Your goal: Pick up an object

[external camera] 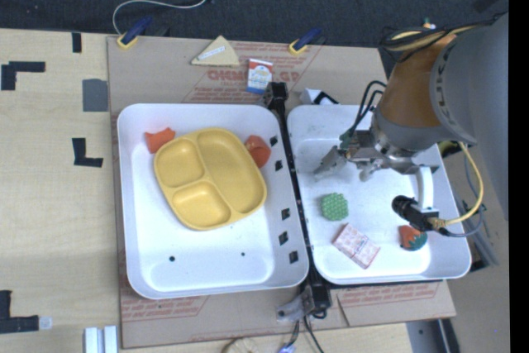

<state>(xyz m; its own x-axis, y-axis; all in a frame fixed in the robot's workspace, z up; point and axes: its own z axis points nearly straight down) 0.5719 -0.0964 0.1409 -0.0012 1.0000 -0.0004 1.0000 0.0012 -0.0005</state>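
Note:
The right bin (pixel 326 125) holds a round green knobbly object (pixel 334 206), a pink and white packet (pixel 356 245) near its front, and a small orange and teal item (pixel 411 237) at the right. My gripper (pixel 347 164) hangs over the bin's upper middle, above and slightly right of the green object. Its fingers (pixel 326 164) spread apart with nothing between them. The grey arm with its orange band (pixel 413 91) comes in from the right.
The left bin (pixel 198 273) holds a yellow three-compartment plate (pixel 210 176), with an orange piece (pixel 159 138) at its upper left and a red-orange piece (pixel 259 150) at its right. Behind the bins lie a small red and white carton (pixel 259 76) and a tan wedge (pixel 216 53).

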